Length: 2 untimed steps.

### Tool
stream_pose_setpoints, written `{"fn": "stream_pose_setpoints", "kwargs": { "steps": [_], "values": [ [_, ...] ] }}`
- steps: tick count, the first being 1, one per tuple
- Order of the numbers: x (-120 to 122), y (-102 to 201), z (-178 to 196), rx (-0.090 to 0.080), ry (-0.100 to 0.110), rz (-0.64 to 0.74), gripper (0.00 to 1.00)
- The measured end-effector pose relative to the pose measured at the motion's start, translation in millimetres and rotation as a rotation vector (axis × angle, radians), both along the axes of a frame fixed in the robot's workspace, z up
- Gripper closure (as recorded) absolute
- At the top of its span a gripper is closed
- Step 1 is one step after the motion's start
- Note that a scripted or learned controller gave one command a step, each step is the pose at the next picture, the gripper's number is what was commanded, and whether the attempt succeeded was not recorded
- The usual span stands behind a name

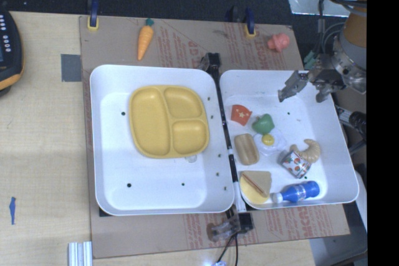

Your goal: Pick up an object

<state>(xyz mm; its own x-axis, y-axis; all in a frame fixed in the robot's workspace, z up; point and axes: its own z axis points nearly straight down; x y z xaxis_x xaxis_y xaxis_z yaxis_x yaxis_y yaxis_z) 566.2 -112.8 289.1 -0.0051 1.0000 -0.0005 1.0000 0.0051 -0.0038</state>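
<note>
Blue-capped bottle (298, 192) is lying untouched in your right bin (324, 134).
Your gripper (305, 88) is hovering released, seemingly empty; grasping is remaining.

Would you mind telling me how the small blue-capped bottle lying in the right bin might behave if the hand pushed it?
The bottle lies on its side, so it would probably roll. It looks like small, smooth plastic: likely light and slippery.

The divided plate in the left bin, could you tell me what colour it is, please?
The divided plate is plain yellow, seen clearly in the camera view.
</note>
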Motion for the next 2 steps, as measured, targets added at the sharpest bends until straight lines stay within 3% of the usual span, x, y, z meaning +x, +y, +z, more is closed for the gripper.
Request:
{"fn": "stream_pose_setpoints", "kwargs": {
  "steps": [1,2],
  "values": [
    [17.4,-2.5,-135.3,0.001,0.008,0.001,0.00],
    [24.1,-0.3,-201.1,0.000,0.005,-0.001,0.00]
  ]
}}
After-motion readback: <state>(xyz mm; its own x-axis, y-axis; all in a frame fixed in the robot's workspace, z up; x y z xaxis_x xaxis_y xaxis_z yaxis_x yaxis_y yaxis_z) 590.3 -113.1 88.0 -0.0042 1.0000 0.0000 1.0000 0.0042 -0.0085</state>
